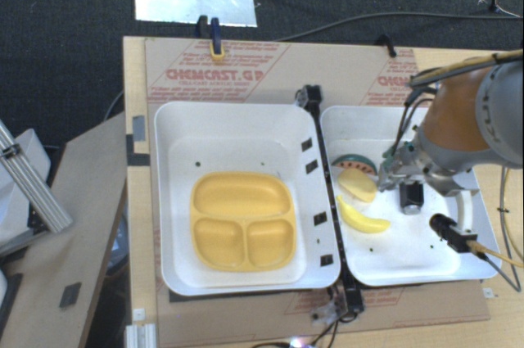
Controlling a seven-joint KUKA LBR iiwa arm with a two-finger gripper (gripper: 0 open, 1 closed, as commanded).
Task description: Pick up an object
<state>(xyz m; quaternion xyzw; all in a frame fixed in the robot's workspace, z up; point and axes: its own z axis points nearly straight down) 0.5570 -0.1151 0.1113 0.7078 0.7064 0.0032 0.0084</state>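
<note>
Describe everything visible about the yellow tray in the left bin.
The yellow tray looks like moulded plastic, a rounded rectangle with three compartments: one wide section along the far side and two smaller ones along the near side, split by raised ridges. It lies flat and right side up on the floor of the left bin, roughly centred and nearer the front wall. All three compartments look bare. It touches only the bin floor; the gripper is over the right bin, well apart from it.
</note>
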